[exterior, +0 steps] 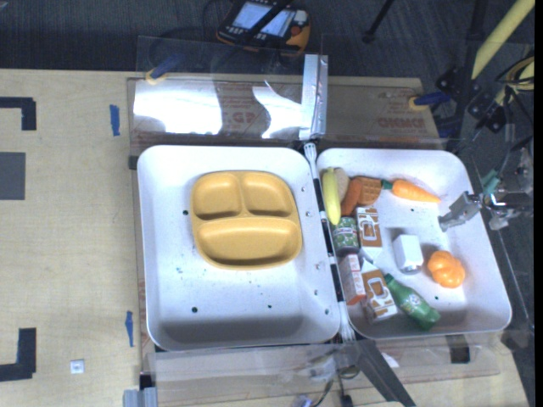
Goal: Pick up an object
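Seen from above: the grey two-finger gripper [462, 211], its grasp state impossible to tell, hovers at the right bin's [488, 312] right edge near a round orange fruit [445, 269]; crowded neighbours risk a fouled grasp.

The scene was evenly and fairly brightly lit from above. A hard white glare sat on the clear panel [222, 108] behind the two bins, washing out what lay under it. The left bin [161, 253] showed a soft grey shadow along its near inner wall, and the yellow tray [246, 219] had a mild sheen. The right bin [488, 303] was bright, its items casting only faint, short shadows. The dark floor at the top was dim and grainy. Overall sharpness was modest, with small labels unreadable and edges slightly soft.
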Controlling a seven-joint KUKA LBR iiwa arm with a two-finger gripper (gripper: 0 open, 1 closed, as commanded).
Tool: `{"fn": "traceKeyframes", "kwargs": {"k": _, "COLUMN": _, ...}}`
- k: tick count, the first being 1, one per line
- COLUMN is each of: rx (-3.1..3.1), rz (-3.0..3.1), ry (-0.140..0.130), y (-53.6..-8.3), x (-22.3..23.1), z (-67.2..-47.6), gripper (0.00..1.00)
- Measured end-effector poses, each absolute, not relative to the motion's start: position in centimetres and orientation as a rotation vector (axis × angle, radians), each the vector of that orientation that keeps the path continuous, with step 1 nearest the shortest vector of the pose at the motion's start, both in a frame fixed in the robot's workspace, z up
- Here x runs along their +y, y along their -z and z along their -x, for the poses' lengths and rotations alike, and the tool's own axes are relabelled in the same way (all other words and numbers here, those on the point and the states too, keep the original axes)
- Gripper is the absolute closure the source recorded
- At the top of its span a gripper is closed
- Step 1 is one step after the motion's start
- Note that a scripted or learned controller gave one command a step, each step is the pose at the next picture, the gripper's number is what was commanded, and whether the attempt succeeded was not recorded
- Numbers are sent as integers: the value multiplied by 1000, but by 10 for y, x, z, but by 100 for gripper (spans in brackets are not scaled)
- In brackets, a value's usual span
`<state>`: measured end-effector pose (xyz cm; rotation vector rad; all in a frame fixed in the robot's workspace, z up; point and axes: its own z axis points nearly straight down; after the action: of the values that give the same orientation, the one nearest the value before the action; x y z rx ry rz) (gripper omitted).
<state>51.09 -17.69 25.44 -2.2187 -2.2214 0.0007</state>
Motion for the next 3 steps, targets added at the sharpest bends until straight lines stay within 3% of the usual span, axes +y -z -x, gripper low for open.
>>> {"fn": "traceKeyframes", "kwargs": {"k": 1, "rx": -2118, "rz": 2323, "ry": 1, "y": -253, "x": -164, "z": -525, "gripper": 0}}
{"fn": "traceKeyframes", "kwargs": {"k": 2, "rx": -1854, "rz": 2536, "ry": 0, "y": -155, "x": -154, "z": -593, "gripper": 0}}
{"fn": "traceKeyframes", "kwargs": {"k": 3, "rx": -1993, "rz": 2421, "ry": -6, "y": -91, "x": -138, "z": -660, "gripper": 0}}
